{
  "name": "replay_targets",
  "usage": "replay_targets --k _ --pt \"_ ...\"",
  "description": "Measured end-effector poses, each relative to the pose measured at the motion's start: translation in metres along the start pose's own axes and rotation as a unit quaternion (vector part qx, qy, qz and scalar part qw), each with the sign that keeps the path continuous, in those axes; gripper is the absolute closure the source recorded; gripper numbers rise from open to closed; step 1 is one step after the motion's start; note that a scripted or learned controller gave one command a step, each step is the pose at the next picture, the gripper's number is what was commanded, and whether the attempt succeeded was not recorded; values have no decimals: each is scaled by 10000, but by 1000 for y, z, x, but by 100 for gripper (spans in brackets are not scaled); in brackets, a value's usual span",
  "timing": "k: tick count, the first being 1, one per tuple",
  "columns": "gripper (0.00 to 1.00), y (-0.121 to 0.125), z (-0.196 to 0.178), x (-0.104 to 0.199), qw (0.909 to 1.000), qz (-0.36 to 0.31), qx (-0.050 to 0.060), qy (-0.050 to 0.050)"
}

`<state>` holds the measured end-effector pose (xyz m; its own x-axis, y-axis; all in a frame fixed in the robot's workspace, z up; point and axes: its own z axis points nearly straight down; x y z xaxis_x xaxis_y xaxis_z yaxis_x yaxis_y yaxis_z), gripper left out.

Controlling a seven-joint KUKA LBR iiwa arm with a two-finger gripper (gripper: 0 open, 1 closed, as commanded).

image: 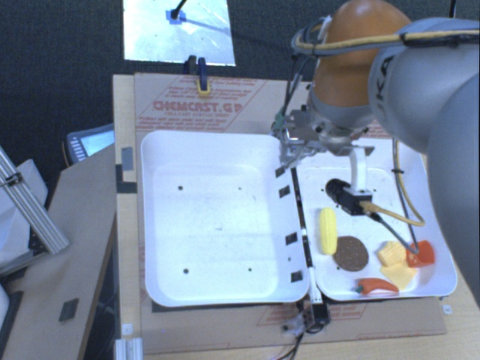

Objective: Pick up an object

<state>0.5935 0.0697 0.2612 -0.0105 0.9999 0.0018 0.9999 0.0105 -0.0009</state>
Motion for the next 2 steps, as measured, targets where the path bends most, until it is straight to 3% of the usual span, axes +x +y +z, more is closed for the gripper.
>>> replay_targets --k 1,2 --pt "100 -2 -16 116 10000 -22 -26 14" --pt "100 -20 68 168 10000 5 32 -6"
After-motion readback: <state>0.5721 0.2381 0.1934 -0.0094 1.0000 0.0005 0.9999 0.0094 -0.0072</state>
